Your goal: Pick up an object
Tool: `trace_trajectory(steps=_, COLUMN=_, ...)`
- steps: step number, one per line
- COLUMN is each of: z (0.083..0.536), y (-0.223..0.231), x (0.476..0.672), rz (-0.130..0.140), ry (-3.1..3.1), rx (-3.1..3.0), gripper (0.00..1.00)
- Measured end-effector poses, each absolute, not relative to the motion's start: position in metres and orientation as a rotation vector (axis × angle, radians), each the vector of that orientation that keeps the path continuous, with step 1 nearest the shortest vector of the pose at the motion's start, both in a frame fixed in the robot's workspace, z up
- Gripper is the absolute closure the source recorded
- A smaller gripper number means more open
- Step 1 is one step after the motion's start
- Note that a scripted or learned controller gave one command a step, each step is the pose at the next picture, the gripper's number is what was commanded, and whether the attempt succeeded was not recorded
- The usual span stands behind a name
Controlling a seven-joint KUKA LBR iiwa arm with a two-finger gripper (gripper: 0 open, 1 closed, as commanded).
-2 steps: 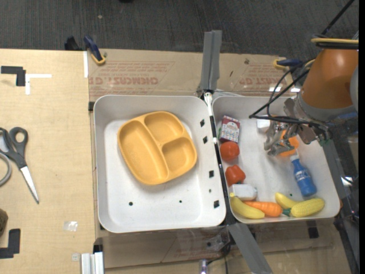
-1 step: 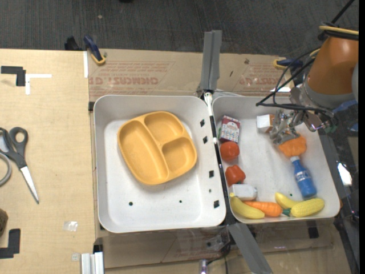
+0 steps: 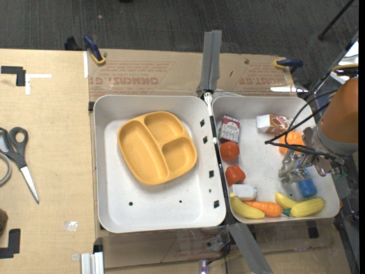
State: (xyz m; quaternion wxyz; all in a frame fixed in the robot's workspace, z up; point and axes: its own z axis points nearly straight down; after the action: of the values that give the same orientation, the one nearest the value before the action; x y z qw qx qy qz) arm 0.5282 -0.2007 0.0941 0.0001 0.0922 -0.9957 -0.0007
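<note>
My gripper point(image 3: 294, 168) hangs low over the right part of the right bin point(image 3: 256, 104), reaching in from the right under the orange-banded wrist point(image 3: 345, 119). Directly below it in the view lies a blue block point(image 3: 307, 188), and an orange fruit point(image 3: 293, 138) sits just above it, partly behind cables. An ear of corn point(image 3: 307, 207), a small banana point(image 3: 283, 199), a carrot point(image 3: 267, 209) and a bigger banana point(image 3: 244, 208) line the bin's near wall. I see nothing clearly held by the gripper.
The right bin's left side holds a red-and-white carton point(image 3: 230, 128), a tomato point(image 3: 229, 150), a red piece point(image 3: 234, 174) and a white piece point(image 3: 244, 192). A white-brown packet point(image 3: 272, 122) lies at the back. The left bin point(image 3: 108, 170) holds a yellow divided plate point(image 3: 157, 147). Scissors point(image 3: 21, 161) lie far left.
</note>
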Motion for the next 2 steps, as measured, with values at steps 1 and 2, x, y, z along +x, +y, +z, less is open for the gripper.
trace_trajectory(steps=1, z=0.094, y=-0.2, x=0.528, rz=-0.002, ry=-3.128, rx=0.29, gripper=0.0)
trace_trajectory(steps=2, z=0.09, y=-0.16, x=0.582, rz=-0.003, ry=-3.137, rx=0.185, gripper=0.0)
